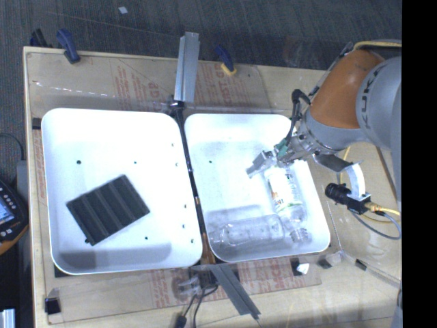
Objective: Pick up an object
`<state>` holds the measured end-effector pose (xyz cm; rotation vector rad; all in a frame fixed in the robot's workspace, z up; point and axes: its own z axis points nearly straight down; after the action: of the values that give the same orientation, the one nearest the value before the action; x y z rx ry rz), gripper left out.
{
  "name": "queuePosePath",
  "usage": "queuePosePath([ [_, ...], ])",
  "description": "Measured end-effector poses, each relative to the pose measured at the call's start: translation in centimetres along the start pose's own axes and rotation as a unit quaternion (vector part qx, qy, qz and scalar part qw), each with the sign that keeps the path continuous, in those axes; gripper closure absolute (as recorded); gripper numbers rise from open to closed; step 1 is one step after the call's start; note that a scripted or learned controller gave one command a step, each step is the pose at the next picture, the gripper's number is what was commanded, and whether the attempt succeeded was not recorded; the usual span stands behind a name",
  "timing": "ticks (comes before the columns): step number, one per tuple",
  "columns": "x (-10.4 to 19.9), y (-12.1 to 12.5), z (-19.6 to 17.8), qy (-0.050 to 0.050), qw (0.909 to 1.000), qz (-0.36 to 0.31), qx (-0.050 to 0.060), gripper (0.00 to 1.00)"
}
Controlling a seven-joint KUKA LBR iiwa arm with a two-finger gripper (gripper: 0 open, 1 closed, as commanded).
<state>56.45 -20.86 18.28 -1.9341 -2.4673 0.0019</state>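
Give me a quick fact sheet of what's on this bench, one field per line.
arm: grey with orange band, reaching in from the right
gripper: over the right bin
right bin contents: clear plastic bottle lying along the near wall; small white bottle just below the gripper
left bin contents: dark ribbed flat panel, lying at a slant

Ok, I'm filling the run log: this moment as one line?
arm: over right bin | gripper: above white tube | clear bottle: lying at bin front | left bin: black ridged panel
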Motion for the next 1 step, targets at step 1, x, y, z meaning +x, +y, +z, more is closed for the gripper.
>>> queuePosePath([
  [1,0.01,0.07,0.89,0.000,0.9999,-0.012,0.000,0.00],
])
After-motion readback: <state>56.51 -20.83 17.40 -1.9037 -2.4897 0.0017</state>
